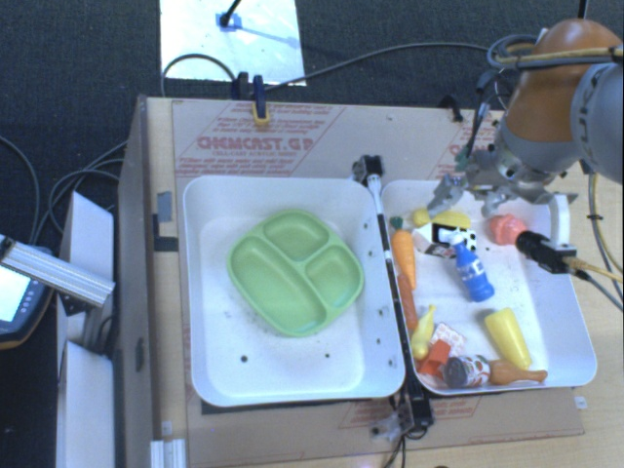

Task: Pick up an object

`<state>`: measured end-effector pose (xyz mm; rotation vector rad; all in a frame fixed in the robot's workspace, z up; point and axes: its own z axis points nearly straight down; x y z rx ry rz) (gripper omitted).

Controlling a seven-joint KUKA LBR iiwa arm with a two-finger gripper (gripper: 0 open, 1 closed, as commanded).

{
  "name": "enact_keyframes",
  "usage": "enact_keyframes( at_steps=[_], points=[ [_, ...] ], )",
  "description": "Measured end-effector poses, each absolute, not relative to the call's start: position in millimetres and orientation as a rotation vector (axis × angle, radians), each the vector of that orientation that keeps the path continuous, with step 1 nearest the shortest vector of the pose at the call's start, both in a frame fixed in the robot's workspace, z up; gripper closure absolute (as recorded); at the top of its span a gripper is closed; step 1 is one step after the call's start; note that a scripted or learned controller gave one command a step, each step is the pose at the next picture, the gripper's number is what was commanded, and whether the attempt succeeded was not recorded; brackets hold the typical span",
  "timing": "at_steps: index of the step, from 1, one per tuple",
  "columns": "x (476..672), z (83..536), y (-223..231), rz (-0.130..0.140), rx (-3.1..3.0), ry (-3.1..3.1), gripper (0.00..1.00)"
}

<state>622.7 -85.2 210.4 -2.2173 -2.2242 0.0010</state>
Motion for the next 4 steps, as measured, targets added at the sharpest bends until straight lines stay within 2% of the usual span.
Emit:
enact_keyframes(
  at_steps=[1,2,3,4],
  points=[
    [599.8,139.8,-129.3,0.004,-2.219,-2.22,0.0],
    [596.5,82.7,-134.9,0.001,-2.22,-2.222,0.0],
    [597.5,92.1,-135.4,0.0,-2.219,-2.223,1.0],
    [573.2,183.4,-50.8,-0.001,-2.217,-2.226,1.0]
  ],
)
